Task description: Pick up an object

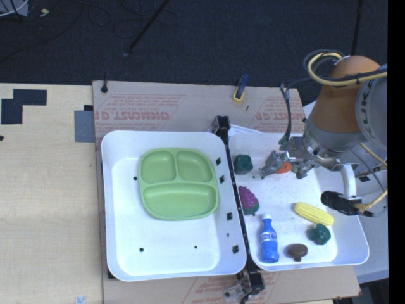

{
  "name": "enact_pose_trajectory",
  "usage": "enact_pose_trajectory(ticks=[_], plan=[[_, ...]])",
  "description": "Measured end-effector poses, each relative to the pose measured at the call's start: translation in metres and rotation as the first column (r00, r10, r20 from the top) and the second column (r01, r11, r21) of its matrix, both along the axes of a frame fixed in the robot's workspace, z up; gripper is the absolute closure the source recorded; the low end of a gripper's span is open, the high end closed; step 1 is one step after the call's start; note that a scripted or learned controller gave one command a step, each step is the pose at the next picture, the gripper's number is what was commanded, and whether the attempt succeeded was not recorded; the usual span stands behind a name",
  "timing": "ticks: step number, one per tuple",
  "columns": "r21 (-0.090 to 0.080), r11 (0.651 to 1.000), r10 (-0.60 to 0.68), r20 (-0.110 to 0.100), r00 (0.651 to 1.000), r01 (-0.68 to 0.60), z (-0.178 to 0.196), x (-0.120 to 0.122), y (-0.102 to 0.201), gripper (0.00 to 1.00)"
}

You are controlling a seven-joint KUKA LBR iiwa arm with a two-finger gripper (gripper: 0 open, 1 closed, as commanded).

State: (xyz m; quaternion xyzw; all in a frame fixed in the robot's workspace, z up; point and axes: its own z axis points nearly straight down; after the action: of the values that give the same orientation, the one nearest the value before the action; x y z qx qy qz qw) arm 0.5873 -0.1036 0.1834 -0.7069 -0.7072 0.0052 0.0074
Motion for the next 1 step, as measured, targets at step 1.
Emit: enact_pose_trajectory(ticks=[1], plan=[[-0.001,1.0,0.002,0.011,1.0,-0.002,0.0063,0.0025,-0.0003,0.0]])
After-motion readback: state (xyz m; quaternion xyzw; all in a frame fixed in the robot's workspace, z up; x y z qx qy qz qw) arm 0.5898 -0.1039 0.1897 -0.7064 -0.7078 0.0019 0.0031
